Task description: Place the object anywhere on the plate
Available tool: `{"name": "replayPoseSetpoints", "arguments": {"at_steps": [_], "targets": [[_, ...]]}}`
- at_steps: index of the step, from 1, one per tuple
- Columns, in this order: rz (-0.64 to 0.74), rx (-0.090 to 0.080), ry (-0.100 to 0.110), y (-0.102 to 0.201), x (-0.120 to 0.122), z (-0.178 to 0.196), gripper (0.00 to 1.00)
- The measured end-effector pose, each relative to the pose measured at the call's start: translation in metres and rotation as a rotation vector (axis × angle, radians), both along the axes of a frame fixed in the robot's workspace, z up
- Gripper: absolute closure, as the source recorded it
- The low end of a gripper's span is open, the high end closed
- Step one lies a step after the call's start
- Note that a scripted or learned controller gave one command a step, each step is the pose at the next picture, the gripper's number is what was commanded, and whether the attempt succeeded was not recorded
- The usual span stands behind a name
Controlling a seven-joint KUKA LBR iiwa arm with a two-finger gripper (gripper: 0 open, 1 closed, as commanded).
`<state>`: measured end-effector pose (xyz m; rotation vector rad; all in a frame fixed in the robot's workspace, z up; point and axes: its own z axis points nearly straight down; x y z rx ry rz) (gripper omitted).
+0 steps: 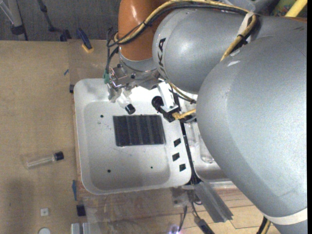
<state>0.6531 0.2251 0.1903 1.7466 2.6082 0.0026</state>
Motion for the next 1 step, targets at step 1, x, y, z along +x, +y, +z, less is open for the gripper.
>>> {"name": "replayPoseSetpoints", "arguments": {"at_steps": [1], "targets": [[0.313, 0.000, -0.002, -0.0108, 0.0138, 0.0200, 1.00]]}}
